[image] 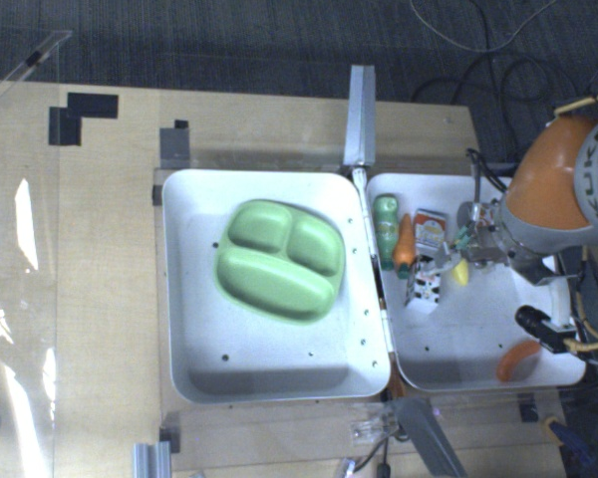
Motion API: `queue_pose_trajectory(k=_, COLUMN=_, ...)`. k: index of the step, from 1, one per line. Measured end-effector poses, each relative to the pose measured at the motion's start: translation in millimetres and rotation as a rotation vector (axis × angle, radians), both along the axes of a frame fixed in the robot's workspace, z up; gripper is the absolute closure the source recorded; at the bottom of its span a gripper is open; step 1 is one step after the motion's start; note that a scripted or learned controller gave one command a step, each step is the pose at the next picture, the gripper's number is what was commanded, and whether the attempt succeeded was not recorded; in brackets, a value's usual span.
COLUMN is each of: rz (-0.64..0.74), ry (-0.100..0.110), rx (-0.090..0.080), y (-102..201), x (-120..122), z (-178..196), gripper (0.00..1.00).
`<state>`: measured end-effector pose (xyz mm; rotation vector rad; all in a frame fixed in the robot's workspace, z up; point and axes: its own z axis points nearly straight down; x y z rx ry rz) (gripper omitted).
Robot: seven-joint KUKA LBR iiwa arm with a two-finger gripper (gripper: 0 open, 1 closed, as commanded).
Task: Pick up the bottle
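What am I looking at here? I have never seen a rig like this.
One camera looks down at a slant on a wooden bench bearing two shallow white bins. The grey and orange shape on the right is a robot arm reaching over the right bin. The left bin holds a green divided tray. In the right bin lie a green bottle, a carrot, a small carton, a black-and-white toy and an orange piece. I cannot tell whether anything is gripped.

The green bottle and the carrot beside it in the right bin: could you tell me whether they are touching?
Touching. The camera view shows the green bottle lying along the right bin's left wall, with the orange carrot pressed against its right side, no white floor visible between them.
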<state>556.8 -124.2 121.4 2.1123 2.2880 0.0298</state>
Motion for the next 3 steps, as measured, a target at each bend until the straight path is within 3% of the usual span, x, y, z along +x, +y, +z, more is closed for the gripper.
queue_pose_trajectory(k=1, rz=-0.004, ry=0.026, rx=0.003, y=38.5, x=63.7, z=151.1, gripper=0.00)
queue_pose_trajectory(k=2, rz=0.216, ry=0.030, rx=0.001, y=90.9, x=113.2, z=62.5, gripper=0.00)
queue_pose_trajectory(k=3, rz=0.150, ry=0.030, rx=0.002, y=74.3, x=76.3, z=63.1, gripper=0.00)
